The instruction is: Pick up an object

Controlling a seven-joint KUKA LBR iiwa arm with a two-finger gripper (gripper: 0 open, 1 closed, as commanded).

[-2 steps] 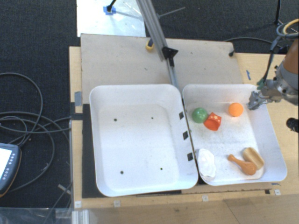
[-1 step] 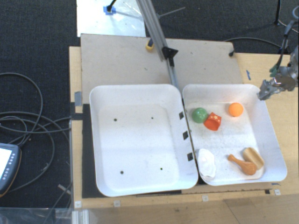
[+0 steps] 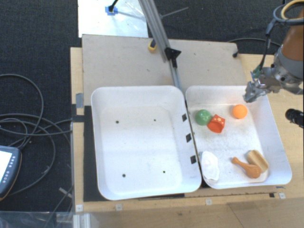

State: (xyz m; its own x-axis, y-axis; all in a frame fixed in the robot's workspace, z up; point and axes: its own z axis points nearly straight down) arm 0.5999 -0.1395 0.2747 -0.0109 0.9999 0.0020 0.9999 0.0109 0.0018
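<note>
**Inspector:** On the left half of the bench (image 3: pixel 123 61), noted: left bin (image 3: pixel 137 141), shallow and white, with a few dark specks on its floor. Further left, off the bench: loose black cables (image 3: pixel 33 122) on dark carpet and the corner of a handheld pendant (image 3: pixel 7 167).

**Clerk:** And at the seam between the bins?

**Inspector:** Seen there: a grey pole (image 3: pixel 159 30) running down at a slant from the top edge to the bins' shared rim. Black tabs along that rim.

**Clerk:** Right bin (image 3: pixel 273 122)?

**Inspector:** Logged left to right: white crumpled cloth (image 3: pixel 210 166) against the near-left wall; green ball (image 3: pixel 204 117) touching a red die (image 3: pixel 216 124); orange ball (image 3: pixel 240 111) near the far side; orange drumstick-shaped toy (image 3: pixel 246 167) just beside a tan bread-like piece (image 3: pixel 257 159) in the near-right corner.

**Clerk:** End effector?

**Inspector:** Poised over the bin's far-right rim, end effector (image 3: pixel 251 95) near the orange ball but apart from it. Cannot tell opening. Nothing seen in its grip. Arm (image 3: pixel 290 56) entering from the right.
</note>
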